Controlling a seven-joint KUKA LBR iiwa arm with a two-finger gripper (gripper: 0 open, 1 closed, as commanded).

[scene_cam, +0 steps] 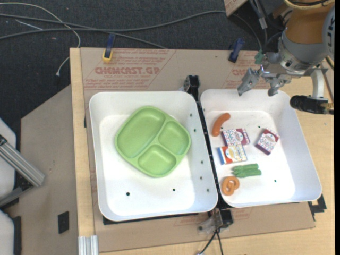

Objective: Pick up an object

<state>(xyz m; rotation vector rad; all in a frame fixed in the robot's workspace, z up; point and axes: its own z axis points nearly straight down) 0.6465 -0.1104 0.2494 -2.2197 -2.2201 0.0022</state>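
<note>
The pincer [260, 85] hangs over the far rim of the right bin [300, 142], near the desk's [159, 62] far right corner. Its two fingers [245, 84] are spread wide with nothing between them.

Nothing has been picked up yet, so the whole grasp is still to be done. All the candidate things lie on the floor of the right bin: an orange sausage [220, 123] toward the bin's far left corner, a purple-and-white packet [235, 137] just beside it, a second purple packet [266, 141] toward the right side, a red, white and blue packet [232, 154] touching the first packet's near edge, a green bean pod [246, 170] below that, and an orange pretzel [230, 185] near the bin's near left corner.

The left bin [106, 185] carries a green divided plate [153, 141], lying flat in the middle.

By my judgement the arm has yet to choose a target, descend into the bin, close and lift; the sausage lies nearest to the pincer.
</note>
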